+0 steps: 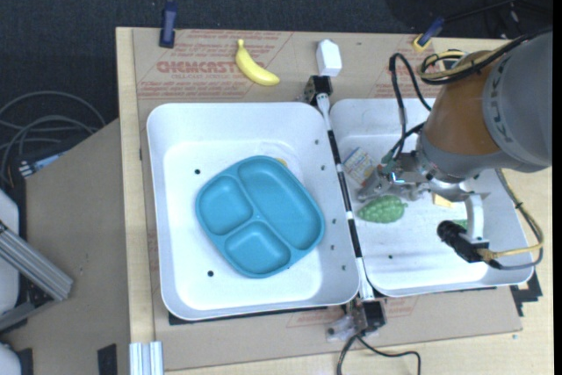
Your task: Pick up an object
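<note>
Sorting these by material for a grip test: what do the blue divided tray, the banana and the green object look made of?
Blue tray: likely moulded plastic, smooth with a soft sheen and rounded compartment walls. Banana, on the brown board behind the bins: probably a plastic toy, uniform glossy yellow. Green object, in the right bin by the gripper: bumpy and matte, perhaps rubber or soft plastic; too small to be sure.

Illumination is even and moderately bright, overhead, with a cool cast. Both white bins [176,189] read close to overexposed, their walls losing detail along the rims. Shadows are soft and short: a faint one lies under the blue divided tray [257,215], a darker one below the arm [492,114] in the right bin. The surrounding carpet is dim. Focus is slightly soft throughout; small items are grainy. No marked edge distortion.
</note>
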Robot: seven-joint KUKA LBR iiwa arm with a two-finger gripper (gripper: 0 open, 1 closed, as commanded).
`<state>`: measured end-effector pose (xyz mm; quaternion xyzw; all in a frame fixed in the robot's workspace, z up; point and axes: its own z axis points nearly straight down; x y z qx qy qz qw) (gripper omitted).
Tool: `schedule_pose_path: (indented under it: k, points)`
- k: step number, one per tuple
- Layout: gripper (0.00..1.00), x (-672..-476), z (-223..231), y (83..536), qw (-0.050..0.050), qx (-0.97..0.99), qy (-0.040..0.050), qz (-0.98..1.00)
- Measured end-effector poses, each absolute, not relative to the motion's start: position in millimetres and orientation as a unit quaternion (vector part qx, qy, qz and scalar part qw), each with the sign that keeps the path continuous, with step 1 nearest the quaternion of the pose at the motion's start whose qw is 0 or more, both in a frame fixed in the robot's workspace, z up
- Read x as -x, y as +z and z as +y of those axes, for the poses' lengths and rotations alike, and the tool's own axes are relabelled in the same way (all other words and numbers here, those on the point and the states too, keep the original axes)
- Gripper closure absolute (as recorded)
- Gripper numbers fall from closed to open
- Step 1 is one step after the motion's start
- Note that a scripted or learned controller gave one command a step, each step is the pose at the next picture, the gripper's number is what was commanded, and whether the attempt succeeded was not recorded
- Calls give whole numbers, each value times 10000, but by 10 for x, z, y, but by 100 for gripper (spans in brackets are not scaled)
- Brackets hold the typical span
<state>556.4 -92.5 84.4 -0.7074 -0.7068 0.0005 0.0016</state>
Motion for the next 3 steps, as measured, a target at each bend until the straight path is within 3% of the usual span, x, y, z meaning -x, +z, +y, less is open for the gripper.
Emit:
schedule_pose_path:
  k: [1, 2, 3]
  points:
    - [0, -5254, -946, 843, 14, 7075, 5, -7067]
    - [100, -5260, -946, 944, 1, 7077, -3, -7065]
    - [100, -5706, -445, 1853, -5, 7066, -9, -7077]
